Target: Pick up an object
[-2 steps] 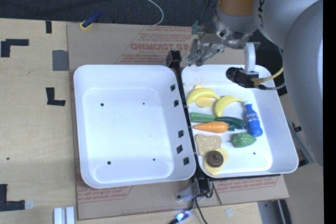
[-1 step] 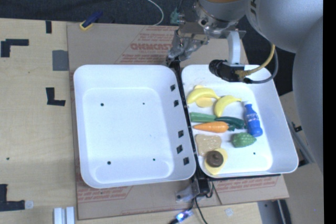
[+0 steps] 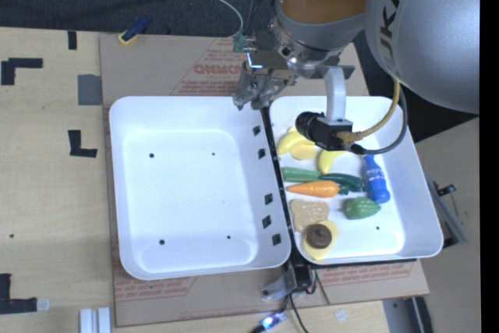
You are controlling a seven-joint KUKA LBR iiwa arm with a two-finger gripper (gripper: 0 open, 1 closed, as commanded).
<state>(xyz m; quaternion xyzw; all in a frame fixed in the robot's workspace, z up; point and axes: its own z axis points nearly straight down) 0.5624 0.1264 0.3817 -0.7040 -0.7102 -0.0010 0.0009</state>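
Pincer is hanging over the far rims of the two bins, right where they are meeting, at about 12 o'clock from the divide between them. Whether it is open or closed I cannot tell, as the grey arm with its orange band is looming over it and the dark tip is blurring against the rim. Nothing is showing in its grip.

Things to pick are all lying in the right bin, crowding its left half. A yellow banana is sitting at 10 o'clock, close to the divide, and a second yellow piece is lying just beside it toward the middle. Below them a long green vegetable is stretching across, with an orange carrot lying alongside it on the 6 o'clock side, the two touching or nearly so. A blue bottle is lying at 3 o'clock from the carrot, and a lumpy green piece is sitting just beside the bottle's near end. A beige bread slice is lying at 7 o'clock in the bin, and a brown round piece on a yellow disc is touching it at the near-left corner.

Left bin is sitting beside the right one on a cardboard sheet covering the desk.
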